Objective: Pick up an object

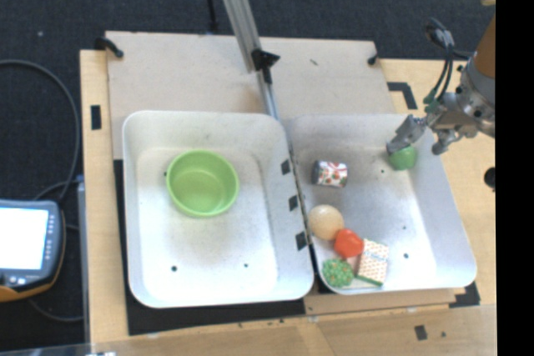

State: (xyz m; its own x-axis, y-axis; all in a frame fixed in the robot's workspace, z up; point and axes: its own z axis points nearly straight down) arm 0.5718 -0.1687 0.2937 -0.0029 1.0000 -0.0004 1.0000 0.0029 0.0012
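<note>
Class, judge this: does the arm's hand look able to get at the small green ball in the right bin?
Probably yes: the hand hangs right beside the green ball, with nothing lying between them.

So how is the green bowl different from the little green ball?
The green bowl is much bigger than the little green ball. The bowl is hollow and open on top; the ball is a solid round lump. The bowl sits alone in the left bin; the ball is in the right bin, right by the gripper. The bowl is a lighter, yellower green, the ball darker. Both are green and round.
</note>
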